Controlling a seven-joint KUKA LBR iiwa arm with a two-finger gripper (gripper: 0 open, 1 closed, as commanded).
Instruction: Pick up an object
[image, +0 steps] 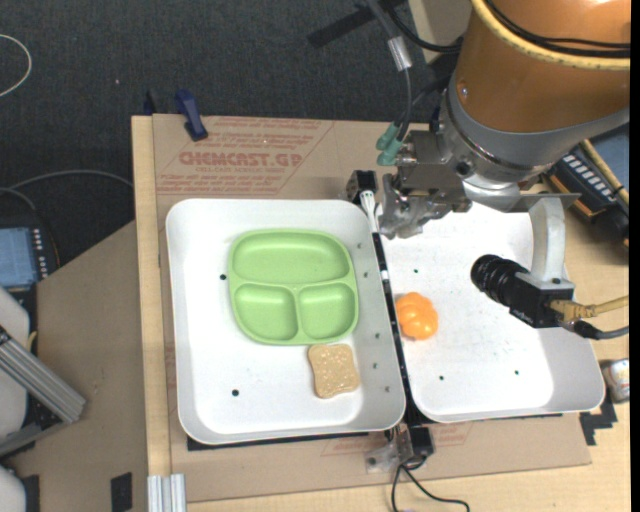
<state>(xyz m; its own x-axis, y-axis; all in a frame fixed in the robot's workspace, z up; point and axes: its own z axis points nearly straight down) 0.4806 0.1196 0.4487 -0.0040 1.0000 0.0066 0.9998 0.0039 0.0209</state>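
The tabletop (250, 150), brown board, reads partly "CHEMCAST GP" at upper centre. The arm (545, 70) fills the upper right, wrist bent down over the right bin (500, 400) near its upper left corner. The left bin (200, 380) holds a green divided plate (293, 285) with bare white margin around it. Whether the end effector (405, 215) is open or closed, I cannot tell. A tan bread slice (333, 369) lies below the plate. The orange object (417, 316) sits at the right bin's left edge, open floor to its right.

Dark carpeted floor (80, 110), loose cables (60, 185), brown cardboard sheet (250, 150) atop the bench.
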